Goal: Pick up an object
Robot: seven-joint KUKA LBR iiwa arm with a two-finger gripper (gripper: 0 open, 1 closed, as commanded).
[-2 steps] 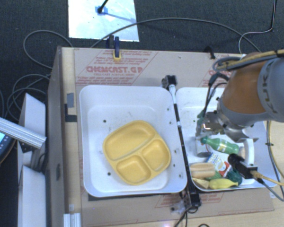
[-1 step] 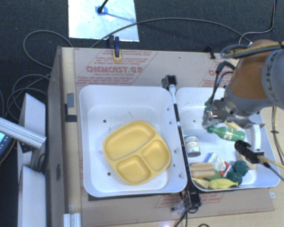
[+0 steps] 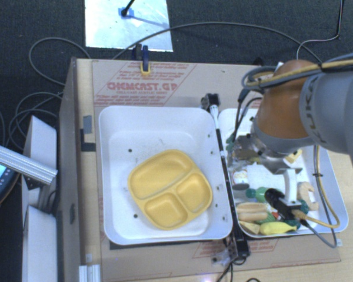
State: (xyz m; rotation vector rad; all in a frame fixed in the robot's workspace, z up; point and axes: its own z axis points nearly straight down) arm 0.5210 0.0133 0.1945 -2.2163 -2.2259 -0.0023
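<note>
My arm [image 3: 317,104], grey with an orange band, reaches in from the right and hangs over the right-hand white bin [image 3: 336,207]. My pincer [image 3: 253,157] is somewhere beneath the wrist, low over the upper part of that bin, and I cannot tell its state because the wrist hides it. The things I could pick up lie heaped at the near end of the same bin: a green ball [image 3: 260,191], a black marker-like stick [image 3: 279,201], a yellow banana shape [image 3: 276,228], a tan roll [image 3: 251,210] and a pale curved piece [image 3: 307,191]. They touch and overlap, so I judge the main risk is a bad grab: I might close on two things at once, nudge the ball so it rolls away, or pinch only an edge that slips as I lift. The bin wall and the divider [image 3: 223,157] between the bins sit close, and I could strike them. A loose cable [image 3: 323,216] loops over that bin and might snag. The left bin [image 3: 115,157] holds a yellow divided plate [image 3: 169,188]. Both bins rest on a surface [image 3: 147,81] covered with printed cardboard. Beyond it, dark carpet [image 3: 35,10], trailing wires and a shiny metal sheet [image 3: 128,16] fill the room's floor.
</note>
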